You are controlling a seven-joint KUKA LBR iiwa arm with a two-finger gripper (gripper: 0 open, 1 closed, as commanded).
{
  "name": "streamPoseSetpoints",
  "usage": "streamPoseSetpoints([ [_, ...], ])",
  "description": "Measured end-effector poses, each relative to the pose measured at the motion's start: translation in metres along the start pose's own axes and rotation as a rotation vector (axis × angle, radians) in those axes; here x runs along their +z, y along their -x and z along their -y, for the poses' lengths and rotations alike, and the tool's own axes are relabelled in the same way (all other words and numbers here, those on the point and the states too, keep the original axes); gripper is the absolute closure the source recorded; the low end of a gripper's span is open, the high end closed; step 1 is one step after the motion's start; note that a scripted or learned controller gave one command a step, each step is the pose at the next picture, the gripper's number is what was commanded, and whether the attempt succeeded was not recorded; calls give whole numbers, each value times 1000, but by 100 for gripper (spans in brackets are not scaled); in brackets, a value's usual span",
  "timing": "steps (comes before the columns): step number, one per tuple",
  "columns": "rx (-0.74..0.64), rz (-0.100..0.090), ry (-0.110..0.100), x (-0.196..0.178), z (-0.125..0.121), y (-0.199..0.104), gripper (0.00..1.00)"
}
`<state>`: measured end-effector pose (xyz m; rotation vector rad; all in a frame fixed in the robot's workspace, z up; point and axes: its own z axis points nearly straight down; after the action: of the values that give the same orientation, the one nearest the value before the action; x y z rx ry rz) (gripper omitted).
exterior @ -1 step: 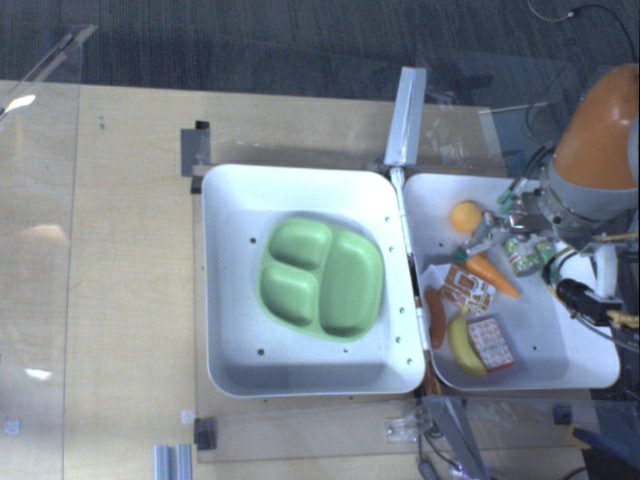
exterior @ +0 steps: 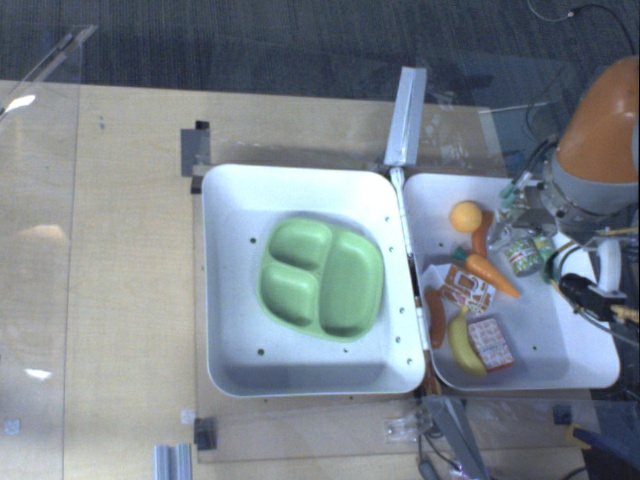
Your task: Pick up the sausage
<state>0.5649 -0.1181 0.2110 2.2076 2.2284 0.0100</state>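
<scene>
In the left bin [exterior: 230, 268] sits a green tray [exterior: 322, 277]. The right bin [exterior: 575, 353] holds the sausage [exterior: 435, 317] near its left wall, beside a banana [exterior: 462, 346] and carrot [exterior: 492, 275]. Whether my jaws [exterior: 528, 230] are parted, I cannot tell.

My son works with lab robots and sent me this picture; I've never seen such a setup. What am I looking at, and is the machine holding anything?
One camera above the bench looks down at a slant. The grey and orange shape at the right is the robot arm, with its gripper low over the right bin. I cannot tell whether it holds anything. The left bin contains a green divided tray. The right bin holds toy food: a reddish-brown sausage by its left wall, a banana, a carrot, an orange fruit and small packets. The sausage, which the arm should pick up, lies untouched.
</scene>
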Motion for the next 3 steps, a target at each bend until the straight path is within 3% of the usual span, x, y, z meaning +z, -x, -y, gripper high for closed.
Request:
streamPoseSetpoints([
  [1, -155, 2, 1, -201, -23, -41, 100],
  [2, 374, 1, -5, -69, -36, -68, 100],
  [3, 258, 0, -5, -41, 58, -153, 100],
])
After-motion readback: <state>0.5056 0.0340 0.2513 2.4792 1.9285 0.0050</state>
